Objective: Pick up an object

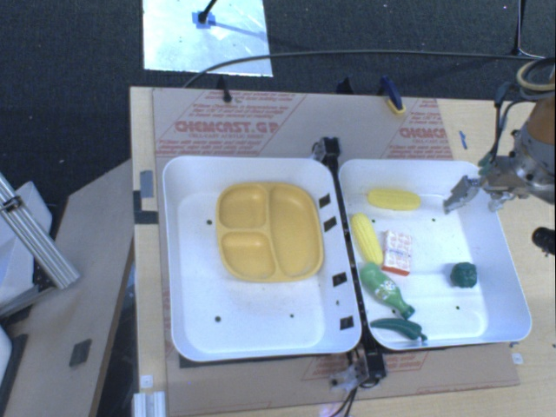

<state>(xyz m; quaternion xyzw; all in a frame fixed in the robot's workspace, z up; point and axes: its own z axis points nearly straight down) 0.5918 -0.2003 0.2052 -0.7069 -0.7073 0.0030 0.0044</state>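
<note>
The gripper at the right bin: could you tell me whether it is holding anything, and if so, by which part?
Nothing is held. The gripper hangs over the right bin's upper right corner with nothing between its fingers; the toys lie apart from it.

One fixed camera above the bench (287, 115), looking down at a slant, mid-range, both bins (195, 324) whole in frame, arm (532, 159) entering right of them

Two white bins (261, 341) of smooth, faintly glossy plastic are being shown on a bench (539, 259) of pale matt wood. A glossy yellow plastic divided plate (268, 231) is being displayed beside plastic-looking toy foods, including a shiny green bottle (387, 292). Dark, rough carpet (69, 50) is being seen behind.
</note>
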